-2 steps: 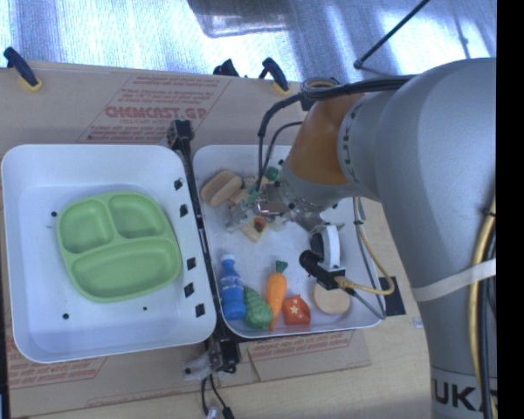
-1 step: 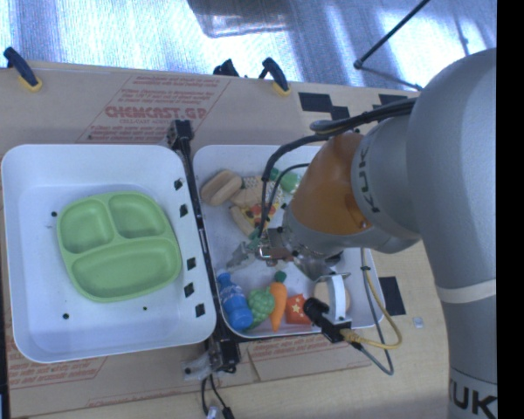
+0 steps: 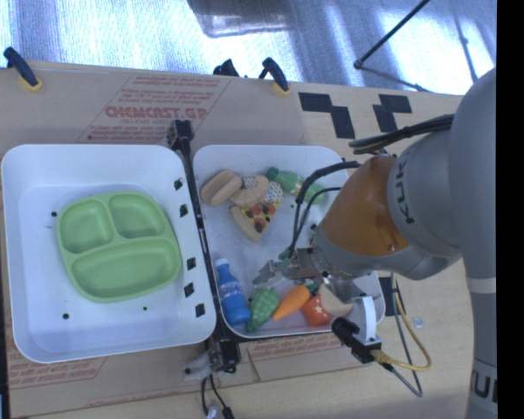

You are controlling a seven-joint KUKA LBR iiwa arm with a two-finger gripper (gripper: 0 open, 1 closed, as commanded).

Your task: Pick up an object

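Two white bins sat side by side on the bench. The left bin (image 3: 26,260) held a green divided plate (image 3: 118,244) near its middle. The right bin (image 3: 211,166) held the toy food: a bread roll (image 3: 219,186) at about eleven o'clock, a pizza slice (image 3: 256,216) just below and right of it, and a green vegetable piece (image 3: 286,180) at about one o'clock. Along the near wall, from seven to five o'clock, lay a blue bottle (image 3: 230,291), a green leafy piece (image 3: 263,308), a carrot (image 3: 291,303) and a red piece (image 3: 315,311), all close together, some touching.

The arm (image 3: 402,216) came in from three o'clock and leaned over the right bin, its orange band above the bin's right half. The gripper (image 3: 284,269) hung low over the bin's lower middle, just above the carrot and the leafy piece. Its metal fingers (image 3: 269,274) looked somewhat spread, but how far they were parted could not be made out, and nothing could be seen between them.

As far as the view showed, the pick had not been made: every toy lay on the bin floor and none was lifted. The arm seemed to be in the approach or descent stage, with the carrot or the leafy piece the likeliest target. Closing on a toy and raising it clear was left to do. The crowding there could make a clean grasp hard.
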